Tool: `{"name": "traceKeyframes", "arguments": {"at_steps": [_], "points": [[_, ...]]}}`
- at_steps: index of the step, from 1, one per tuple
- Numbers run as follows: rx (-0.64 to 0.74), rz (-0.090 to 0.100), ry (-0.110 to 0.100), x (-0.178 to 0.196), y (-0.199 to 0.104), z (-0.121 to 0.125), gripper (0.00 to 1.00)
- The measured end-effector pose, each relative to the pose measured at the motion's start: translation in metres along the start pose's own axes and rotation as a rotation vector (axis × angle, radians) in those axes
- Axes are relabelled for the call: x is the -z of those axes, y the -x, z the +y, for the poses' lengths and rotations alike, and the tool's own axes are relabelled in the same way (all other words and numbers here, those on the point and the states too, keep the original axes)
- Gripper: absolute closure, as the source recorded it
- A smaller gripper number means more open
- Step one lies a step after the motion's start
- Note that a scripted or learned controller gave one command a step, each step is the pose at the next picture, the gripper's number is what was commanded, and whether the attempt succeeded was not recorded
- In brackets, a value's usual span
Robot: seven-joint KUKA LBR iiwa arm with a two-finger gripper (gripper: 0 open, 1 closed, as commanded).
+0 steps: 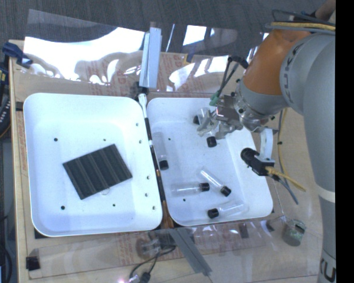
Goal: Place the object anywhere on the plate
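Several clear vials (196, 188) with black caps lay in the right bin (256, 208): light, slick, probably brittle, best pinched mid-body. The gripper (215, 125) hovered at the far end; its state couldn't be told. The dark plate (97, 170) lay left.

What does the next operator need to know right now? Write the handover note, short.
Pincer: low over the upper part of the right bin; whether it grips anything cannot be told.
Plate: dark ribbed rectangle lying flat in the left bin, nothing on it.
Objects: clear vials with black caps in the right bin, one near the left wall, three toward the front.
Done: no placement yet.
Left: secure a vial, carry it across to the left bin, set it on the plate.
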State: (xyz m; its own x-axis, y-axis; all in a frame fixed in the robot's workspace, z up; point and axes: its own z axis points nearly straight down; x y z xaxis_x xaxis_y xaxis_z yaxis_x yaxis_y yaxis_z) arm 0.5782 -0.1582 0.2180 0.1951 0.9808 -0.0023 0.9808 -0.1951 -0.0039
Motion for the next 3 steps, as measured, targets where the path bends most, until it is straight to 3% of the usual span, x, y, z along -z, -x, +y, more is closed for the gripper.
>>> {"name": "traceKeyframes", "arguments": {"at_steps": [1, 2, 3], "points": [[0.141, 0.003, 0.0, 0.047, -0.125, -0.068, 1.0], [0.247, 0.002, 0.003, 0.129, -0.196, -0.113, 1.0], [0.186, 0.002, 0.001, 0.149, -0.336, -0.147, 1.0]]}}
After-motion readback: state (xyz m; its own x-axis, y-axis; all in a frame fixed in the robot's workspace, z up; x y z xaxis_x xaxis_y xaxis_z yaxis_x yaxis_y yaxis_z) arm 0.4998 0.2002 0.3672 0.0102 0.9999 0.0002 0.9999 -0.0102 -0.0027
